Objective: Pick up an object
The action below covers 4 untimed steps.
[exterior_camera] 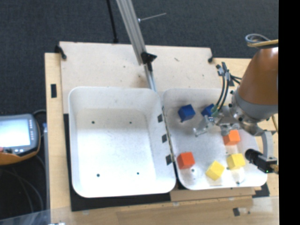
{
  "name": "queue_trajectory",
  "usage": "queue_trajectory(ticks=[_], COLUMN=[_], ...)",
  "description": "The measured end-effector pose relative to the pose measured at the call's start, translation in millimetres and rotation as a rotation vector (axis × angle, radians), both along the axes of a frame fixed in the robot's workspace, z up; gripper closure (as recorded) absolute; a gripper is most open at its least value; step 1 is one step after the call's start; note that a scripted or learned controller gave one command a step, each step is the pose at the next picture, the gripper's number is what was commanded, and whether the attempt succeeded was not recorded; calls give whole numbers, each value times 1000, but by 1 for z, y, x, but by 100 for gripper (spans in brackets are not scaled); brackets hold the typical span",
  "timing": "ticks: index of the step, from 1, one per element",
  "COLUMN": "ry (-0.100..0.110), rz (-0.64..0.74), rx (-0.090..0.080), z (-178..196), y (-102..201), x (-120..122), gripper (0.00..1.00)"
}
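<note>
nearest the camera, along the near wall of the right bin [220, 186], sit a yellow cube [215, 170] and, just right of it, a second yellow cube [236, 161]; an orange cube [186, 160] lies to their left, close to the wall between the two bins. farther back, a smaller orange cube [231, 137] sits partly under the arm's wrist, above the second yellow cube. at the far side of this bin are two blue pieces — one blue cube [186, 112] standing apart toward the left, and another blue cube [208, 110] partly hidden behind cables and the tool.

the arm [260, 81] comes in from the right, its orange band over the grey wrist, hanging above the right part of the right bin. the gripper [202, 128] points leftward and low, between the blue cubes and the small orange one; no cube shows between its fingers, and whether they stand wide or narrow i cannot tell — the metal parts blur together.

the left bin [75, 125] lies beside it, touching along the shared wall. a metal pole [133, 32] slants up from the far side of the bench [103, 64]. a small screen [16, 135] sits at the far left, off the bench.
</note>
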<state>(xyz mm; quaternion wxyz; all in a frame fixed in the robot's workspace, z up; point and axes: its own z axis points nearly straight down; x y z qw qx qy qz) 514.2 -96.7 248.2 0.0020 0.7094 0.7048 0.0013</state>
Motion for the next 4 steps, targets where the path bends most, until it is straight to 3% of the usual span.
queue_trajectory(ticks=[1, 2, 3, 4], ry=[8, -3, -6, 35], rz=[4, 10, 18, 10], rx=[-1, 1, -4, -4], z=[-67, -149, -136, -147], y=[-10, -30, -31, 5], x=[37, 138, 137, 163], gripper=[0, 0, 100, 100])
